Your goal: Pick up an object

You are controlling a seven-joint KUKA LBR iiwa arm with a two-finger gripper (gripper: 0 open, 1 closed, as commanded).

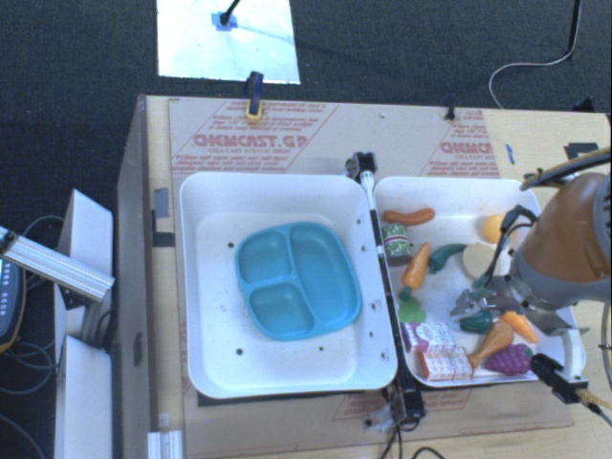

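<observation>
My gripper (475, 305) hangs low over the right part of the right bin (449, 195), with the arm's orange band (571, 229) above it. Just under it lies a dark teal toy (475, 322), with an orange carrot (521, 326) and an orange cone-shaped piece (491, 342) beside it. I see nothing lifted off the bin floor. Purple grapes (512, 359) lie at the bin's front right.
The right bin also holds a sausage (408, 216), a yellow fruit (491, 228), a second carrot (416, 267), a green vegetable (445, 255), a leafy green piece (411, 307) and two small boxes (438, 348). A blue divided plate (297, 280) rests in the left bin (215, 352).
</observation>
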